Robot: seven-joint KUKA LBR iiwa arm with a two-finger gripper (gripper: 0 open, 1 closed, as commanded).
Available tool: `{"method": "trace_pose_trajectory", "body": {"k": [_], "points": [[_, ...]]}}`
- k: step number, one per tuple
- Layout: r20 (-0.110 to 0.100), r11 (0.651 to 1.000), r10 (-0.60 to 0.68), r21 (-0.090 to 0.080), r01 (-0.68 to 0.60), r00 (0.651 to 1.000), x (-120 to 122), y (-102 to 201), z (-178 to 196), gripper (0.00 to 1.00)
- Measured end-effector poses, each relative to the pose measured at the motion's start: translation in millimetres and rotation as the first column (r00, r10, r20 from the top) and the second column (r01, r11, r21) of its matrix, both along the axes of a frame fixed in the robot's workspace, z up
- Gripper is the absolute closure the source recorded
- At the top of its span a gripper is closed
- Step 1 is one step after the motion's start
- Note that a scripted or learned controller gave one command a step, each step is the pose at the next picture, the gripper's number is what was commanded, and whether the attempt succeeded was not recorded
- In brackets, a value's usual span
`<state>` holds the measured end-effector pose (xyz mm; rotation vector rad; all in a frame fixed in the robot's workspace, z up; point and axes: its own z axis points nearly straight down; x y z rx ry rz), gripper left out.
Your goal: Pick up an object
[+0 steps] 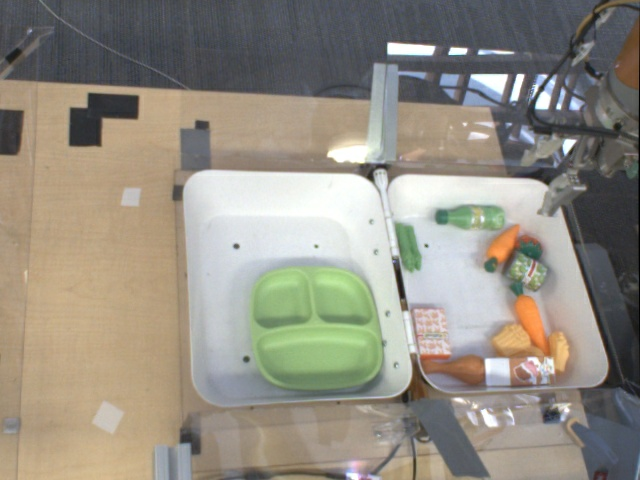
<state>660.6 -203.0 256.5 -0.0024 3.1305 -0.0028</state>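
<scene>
The right bin [455, 268] holds several toy foods. A green bottle [470, 216] lies at the back. Next to it are an orange carrot [502, 246] and a small green packet [527, 271]. A second carrot [530, 318], a waffle piece [511, 341] and a bread piece [558, 348] sit lower right. A brown bottle with a red-white label [495, 371] lies along the front wall. A red-patterned box [430, 330] and a green pea pod [407, 245] lie near the divider. My gripper [585, 183] hangs open over the bin's back right corner, with nothing between its fingers.
The left bin [220, 218] carries a green divided plate [316, 326]. A metal post [384, 113] rises behind the divider between the bins. Cables and a metal frame [540, 98] crowd the area behind the right bin.
</scene>
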Motion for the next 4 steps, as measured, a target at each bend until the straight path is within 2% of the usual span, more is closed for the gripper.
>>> {"method": "trace_pose_trajectory", "body": {"k": [1,2,3,4], "points": [[-0.016,0.999,0.053,0.004,-0.053,0.998,-20,-1,-142,0.00],[0.003,1.000,0.012,-0.001,-0.012,1.000,-54,12,-168,0.00],[0.001,1.000,0.009,-0.001,-0.009,1.000,-128,-4,-167,0.00],[0.018,1.000,0.018,-0.005,-0.018,1.000,-121,-2,-152,1.00]]}}
